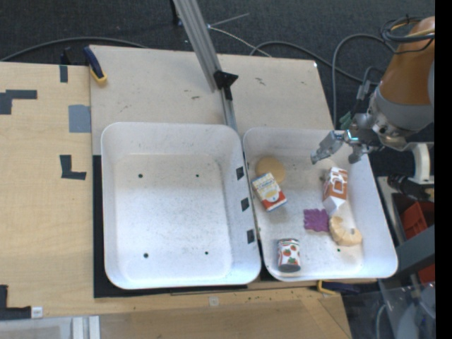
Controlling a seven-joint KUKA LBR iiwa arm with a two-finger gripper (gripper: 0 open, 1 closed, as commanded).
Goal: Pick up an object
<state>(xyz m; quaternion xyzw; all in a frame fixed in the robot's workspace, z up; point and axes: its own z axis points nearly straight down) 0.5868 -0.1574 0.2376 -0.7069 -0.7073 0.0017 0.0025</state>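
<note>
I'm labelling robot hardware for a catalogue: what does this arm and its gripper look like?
The arm is rounded, with a broad orange band above a grey wrist section. Dark cables loop beside it. The gripper is small, grey metal, with two thin fingers.

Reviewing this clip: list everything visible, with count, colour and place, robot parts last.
white bins: 2, white, side by side on the bench
round bun: 1, tan, right bin, far left part
small carton: 1, white, red and yellow, right bin, beside the bun
can: 1, red and white, right bin, near edge
purple piece: 1, purple, right bin, middle
orange carton: 1, orange and white, right bin, right side
bagel: 1, pale tan, right bin, right side
clamp: 1, blue and yellow, far left of board
gripper: 1, grey, over right bin's far right corner
</note>
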